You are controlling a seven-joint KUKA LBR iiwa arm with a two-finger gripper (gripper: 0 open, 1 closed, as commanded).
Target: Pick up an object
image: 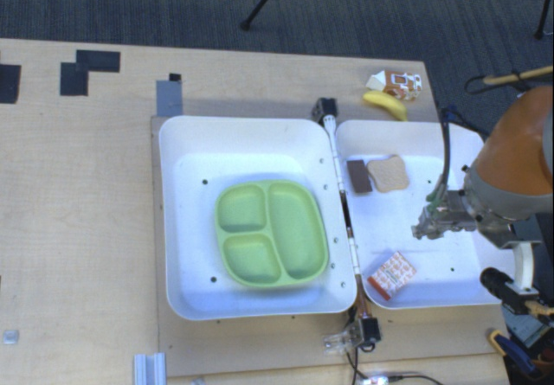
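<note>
In the right bin (459,145) a tan slice of toy bread (388,173) lies at the back beside a small dark brown block (357,176). A small orange-and-white patterned box (391,274) lies near the front left corner. My gripper (435,223) hangs over the middle right of this bin, to the right of the bread and the box and apart from both. Nothing shows between its tips. The grey arm with its orange band (519,154) comes in from the right.
The left bin (182,202) holds a green three-compartment tray (271,234). Behind the right bin, on the bench, lie a toy banana (385,103) and a small orange-and-white packet (400,83). Cables and clips sit at the front edge between the bins.
</note>
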